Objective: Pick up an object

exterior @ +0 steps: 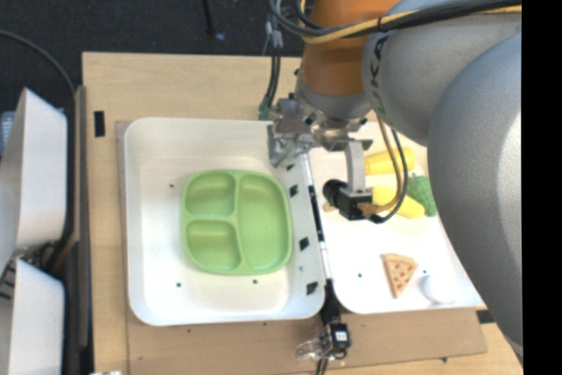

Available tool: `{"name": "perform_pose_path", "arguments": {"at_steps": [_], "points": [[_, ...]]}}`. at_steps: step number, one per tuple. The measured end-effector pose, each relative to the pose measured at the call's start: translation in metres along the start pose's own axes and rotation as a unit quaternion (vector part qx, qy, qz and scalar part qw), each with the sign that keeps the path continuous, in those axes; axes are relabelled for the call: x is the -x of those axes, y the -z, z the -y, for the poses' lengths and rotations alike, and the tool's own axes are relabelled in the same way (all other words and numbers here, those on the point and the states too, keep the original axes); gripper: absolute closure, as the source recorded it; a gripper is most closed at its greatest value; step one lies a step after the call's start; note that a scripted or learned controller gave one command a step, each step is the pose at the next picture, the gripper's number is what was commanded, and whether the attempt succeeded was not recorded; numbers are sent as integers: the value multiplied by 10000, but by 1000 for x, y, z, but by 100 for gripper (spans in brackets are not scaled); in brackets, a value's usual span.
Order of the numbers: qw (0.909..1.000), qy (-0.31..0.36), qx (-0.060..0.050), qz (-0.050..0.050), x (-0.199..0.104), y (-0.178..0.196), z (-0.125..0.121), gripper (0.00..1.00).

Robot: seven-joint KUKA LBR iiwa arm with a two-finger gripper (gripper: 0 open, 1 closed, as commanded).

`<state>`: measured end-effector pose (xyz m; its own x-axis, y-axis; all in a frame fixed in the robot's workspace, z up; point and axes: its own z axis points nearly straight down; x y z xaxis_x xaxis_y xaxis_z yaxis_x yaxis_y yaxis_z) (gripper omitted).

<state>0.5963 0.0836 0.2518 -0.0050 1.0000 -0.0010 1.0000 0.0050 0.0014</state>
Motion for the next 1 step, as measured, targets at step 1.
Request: {"name": "perform_pose_path", "arguments": {"at_steps": [1], "points": [[10000, -11, -3, -2, 2, 1, 1, 0]]}}
